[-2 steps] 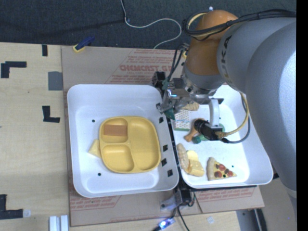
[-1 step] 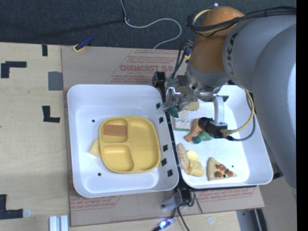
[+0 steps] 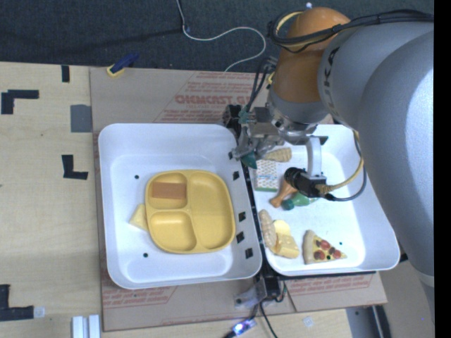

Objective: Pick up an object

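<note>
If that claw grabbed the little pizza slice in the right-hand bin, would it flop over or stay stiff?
The pizza slice looks like a molded toy, so it would probably stay stiff. It is small and thin, so likely light. It lies flat on the right bin's floor, so a gripper may struggle to get under its edges.

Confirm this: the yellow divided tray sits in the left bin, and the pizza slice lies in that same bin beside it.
Not quite. The yellow divided tray does sit in the left bin, but the pizza slice lies in the right bin, near its front edge, as the camera view shows.
</note>
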`<state>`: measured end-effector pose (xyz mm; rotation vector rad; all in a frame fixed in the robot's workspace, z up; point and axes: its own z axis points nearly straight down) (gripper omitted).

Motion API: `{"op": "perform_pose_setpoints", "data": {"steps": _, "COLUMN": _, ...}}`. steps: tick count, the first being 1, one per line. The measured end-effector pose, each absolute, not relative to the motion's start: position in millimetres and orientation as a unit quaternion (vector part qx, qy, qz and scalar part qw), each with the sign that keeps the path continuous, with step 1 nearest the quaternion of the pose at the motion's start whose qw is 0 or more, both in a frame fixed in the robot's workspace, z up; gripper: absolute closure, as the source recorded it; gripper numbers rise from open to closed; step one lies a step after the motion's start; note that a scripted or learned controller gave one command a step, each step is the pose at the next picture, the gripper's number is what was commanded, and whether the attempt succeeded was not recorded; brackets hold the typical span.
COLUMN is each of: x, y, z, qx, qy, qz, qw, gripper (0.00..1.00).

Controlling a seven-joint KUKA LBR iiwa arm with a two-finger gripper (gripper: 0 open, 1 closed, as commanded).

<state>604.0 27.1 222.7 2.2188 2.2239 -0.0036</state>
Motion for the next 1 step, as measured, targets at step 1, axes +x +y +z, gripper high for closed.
{"op": "perform_pose_setpoints", "data": {"steps": 1, "x": 594.2, "y": 25.5, "z": 215.1, "qx": 0.707, "qy": 0.708, "qz": -0.0019, "qw": 0.000, "gripper": 1.00}}
